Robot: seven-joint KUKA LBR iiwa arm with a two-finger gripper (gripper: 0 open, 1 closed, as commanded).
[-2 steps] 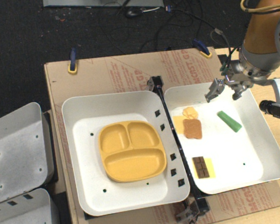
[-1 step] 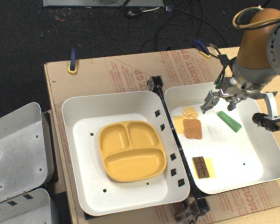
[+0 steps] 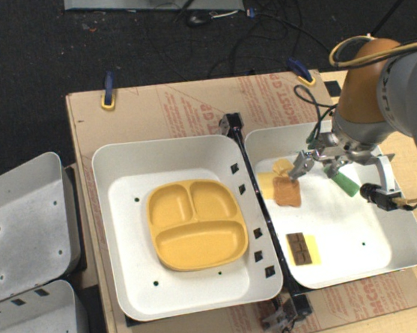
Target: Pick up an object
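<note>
The arm's metal two-finger hand (image 3: 297, 172) hangs low in the right shallow white bin (image 3: 399, 248), its prongs spread apart just above the orange-brown block (image 3: 287, 192), not gripping it. Beyond that block runs the bins' shared edge; nearer the camera, open floor separates it from a brown-and-yellow flat card (image 3: 301, 248). A green cylinder (image 3: 344, 183) lies just behind the hand.

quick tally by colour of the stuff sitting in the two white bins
yellow: 3 (divided plate in the left bin; pale piece and flat card in the right bin)
brown: 2 (orange-brown block; dark bar on the card)
green: 1 (green object by the end effector)
total: 6
</note>
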